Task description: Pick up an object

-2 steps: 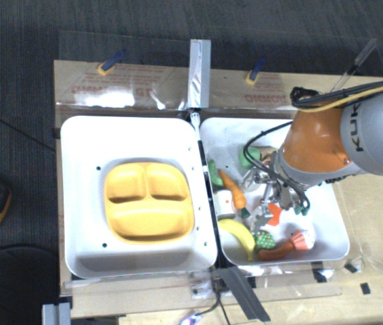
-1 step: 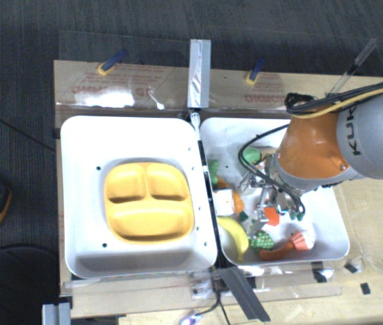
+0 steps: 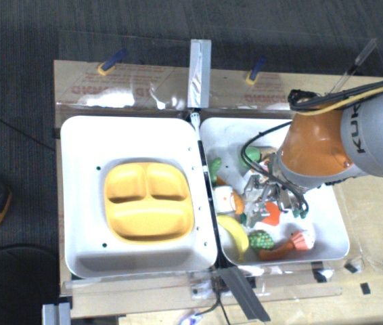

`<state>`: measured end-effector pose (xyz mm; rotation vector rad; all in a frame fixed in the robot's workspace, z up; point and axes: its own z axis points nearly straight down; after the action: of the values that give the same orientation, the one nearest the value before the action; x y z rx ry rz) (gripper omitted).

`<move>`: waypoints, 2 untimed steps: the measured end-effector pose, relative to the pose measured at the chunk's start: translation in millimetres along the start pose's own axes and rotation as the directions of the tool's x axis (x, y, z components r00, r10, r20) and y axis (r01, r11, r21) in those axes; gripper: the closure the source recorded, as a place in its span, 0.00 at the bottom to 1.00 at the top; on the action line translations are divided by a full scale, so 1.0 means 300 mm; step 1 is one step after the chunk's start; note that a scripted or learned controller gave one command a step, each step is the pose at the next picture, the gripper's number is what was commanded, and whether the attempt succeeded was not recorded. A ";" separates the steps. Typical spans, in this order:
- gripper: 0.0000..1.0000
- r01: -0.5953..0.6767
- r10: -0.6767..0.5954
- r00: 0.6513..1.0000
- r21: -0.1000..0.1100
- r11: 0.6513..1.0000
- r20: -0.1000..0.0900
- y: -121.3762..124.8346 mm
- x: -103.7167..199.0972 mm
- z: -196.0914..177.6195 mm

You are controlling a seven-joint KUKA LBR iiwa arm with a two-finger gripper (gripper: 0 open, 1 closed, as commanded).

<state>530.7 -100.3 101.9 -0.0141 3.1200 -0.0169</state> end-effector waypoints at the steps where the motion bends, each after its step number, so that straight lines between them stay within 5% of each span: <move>1: 1.00 -0.533 0.533 0.846 0.003 0.846 -0.023 0.016 0.001 -0.018; 2: 1.00 -0.697 0.697 0.717 0.009 0.717 -0.020 0.101 0.063 -0.428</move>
<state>508.7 -68.8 229.4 1.1669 2.9144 -0.0041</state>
